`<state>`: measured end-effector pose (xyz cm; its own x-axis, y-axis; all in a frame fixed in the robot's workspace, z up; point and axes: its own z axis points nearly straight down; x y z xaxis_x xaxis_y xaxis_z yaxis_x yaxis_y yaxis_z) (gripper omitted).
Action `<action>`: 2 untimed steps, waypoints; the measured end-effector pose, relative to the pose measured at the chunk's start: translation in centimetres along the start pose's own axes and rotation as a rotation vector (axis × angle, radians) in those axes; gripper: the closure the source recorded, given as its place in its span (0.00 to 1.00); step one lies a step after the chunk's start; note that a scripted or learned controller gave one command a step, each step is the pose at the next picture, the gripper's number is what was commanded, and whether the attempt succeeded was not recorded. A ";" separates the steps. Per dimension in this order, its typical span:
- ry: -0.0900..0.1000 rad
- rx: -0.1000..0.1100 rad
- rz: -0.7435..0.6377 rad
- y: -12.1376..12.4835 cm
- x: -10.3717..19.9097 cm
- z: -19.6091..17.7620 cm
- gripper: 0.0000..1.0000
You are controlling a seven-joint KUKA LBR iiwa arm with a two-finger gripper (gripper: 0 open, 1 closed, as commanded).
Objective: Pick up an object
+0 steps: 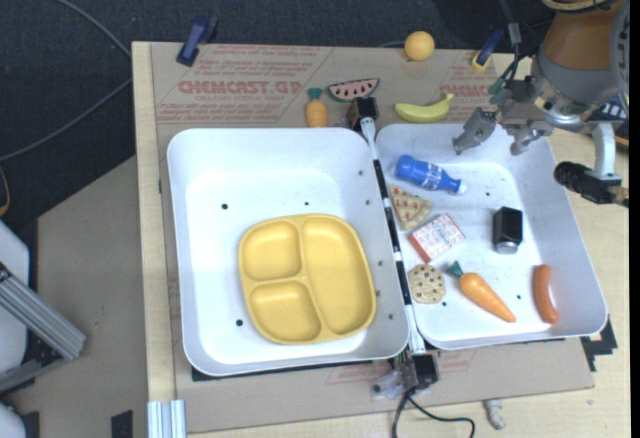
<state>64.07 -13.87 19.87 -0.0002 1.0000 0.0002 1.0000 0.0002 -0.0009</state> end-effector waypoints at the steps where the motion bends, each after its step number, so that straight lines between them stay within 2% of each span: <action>1: 0.001 0.001 0.000 -0.4 4.5 10.4 0.00; 2: -0.001 -0.003 -0.001 2.0 3.2 11.4 0.00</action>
<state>66.03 -10.72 8.47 -0.0008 1.0000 -0.0009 1.0000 0.0008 0.0018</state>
